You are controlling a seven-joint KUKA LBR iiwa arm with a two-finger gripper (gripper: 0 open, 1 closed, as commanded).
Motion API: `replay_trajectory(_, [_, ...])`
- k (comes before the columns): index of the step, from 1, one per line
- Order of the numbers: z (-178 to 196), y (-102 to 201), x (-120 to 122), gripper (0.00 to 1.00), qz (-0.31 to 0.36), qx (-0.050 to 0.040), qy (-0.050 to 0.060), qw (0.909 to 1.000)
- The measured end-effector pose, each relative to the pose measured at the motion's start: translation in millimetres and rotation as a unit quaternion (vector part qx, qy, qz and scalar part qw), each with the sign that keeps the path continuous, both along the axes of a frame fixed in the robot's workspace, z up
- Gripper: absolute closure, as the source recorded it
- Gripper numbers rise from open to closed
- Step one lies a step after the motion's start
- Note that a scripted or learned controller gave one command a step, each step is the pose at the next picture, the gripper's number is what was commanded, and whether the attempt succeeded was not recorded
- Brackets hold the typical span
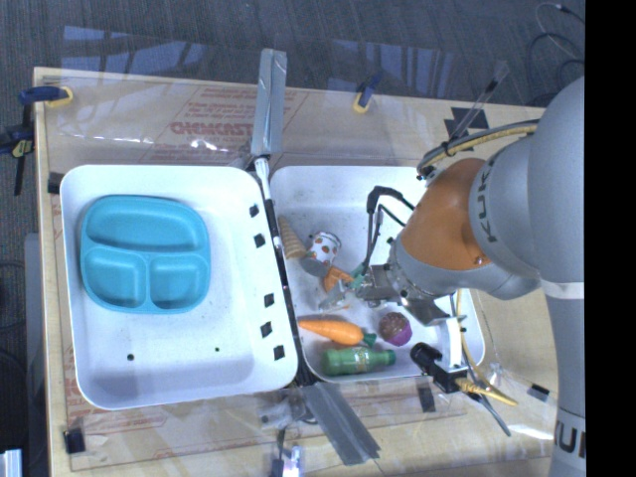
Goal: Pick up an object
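My gripper point(356, 286) is low in the right bin point(298, 192), near its middle, under the orange band of the arm point(447, 229). A small orange and grey piece point(336, 277) lies right at the gripper's tip; I cannot tell whether it is touched. An orange carrot point(331, 330) lies just in front of the gripper, and a green bottle point(358, 360) lies on its side beyond it by the front wall. A purple round fruit point(396, 327) sits to the right of the carrot. Behind the gripper are a white and red ball point(321, 246) and a tan cone point(290, 237).
The left bin point(79, 366) holds a blue divided tray point(144, 253) in its back left part. A metal divider bar point(268, 97) runs between the bins at the back. Clamps and cables sit around the bench edges.
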State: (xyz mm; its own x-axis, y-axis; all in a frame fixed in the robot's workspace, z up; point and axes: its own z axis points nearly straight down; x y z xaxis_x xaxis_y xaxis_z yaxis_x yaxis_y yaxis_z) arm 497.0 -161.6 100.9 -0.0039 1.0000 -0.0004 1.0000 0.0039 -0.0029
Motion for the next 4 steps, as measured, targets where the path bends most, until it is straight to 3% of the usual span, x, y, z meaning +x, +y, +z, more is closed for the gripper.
replay_trajectory(1, [-8.5, 6.6, 66.8, 0.00, 0.025, 0.0007, -0.001, 0.9997])
replay_trajectory(2, [-9.8, -18.5, 38.0, 0.00, 0.033, 0.0010, 0.000, 0.9994])
replay_trajectory(3, [-0.3, -18.4, 38.2, 1.00, 0.036, 0.0014, 0.001, 0.9994])
replay_trajectory(4, [107.8, 22.5, 87.6, 1.00, 0.091, 0.0005, -0.001, 0.9958])
